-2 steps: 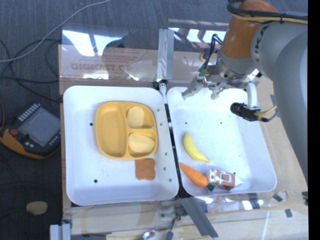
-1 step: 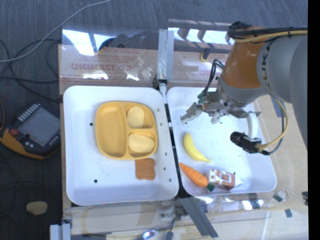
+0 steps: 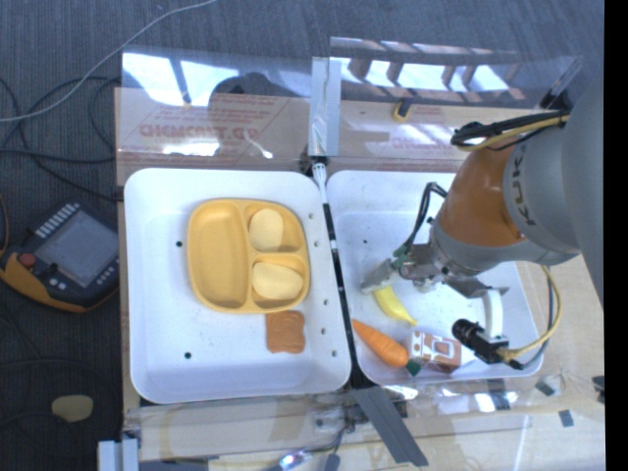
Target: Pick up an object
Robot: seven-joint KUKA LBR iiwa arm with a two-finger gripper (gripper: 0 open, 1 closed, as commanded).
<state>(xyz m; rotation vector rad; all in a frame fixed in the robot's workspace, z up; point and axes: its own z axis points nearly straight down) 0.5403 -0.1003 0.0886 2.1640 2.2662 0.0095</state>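
In the right bin [image 3: 373,199] lie a small yellow banana [image 3: 393,305], an orange carrot [image 3: 381,343] and a little brown-and-white carton [image 3: 436,351], all near the front. My gripper [image 3: 386,276] hangs low over the bin's middle, just above and to the left of the banana's upper end. I see nothing held in it. The grey arm with its orange band [image 3: 481,209] reaches in from the right and hides the bin's right part.
The left bin [image 3: 157,263] holds a yellow divided tray [image 3: 218,253] with two pale rounded food pieces [image 3: 265,230] [image 3: 277,281], and a brown biscuit-like piece [image 3: 286,332] in front of it. A handheld controller [image 3: 64,253] lies on the floor to the left.
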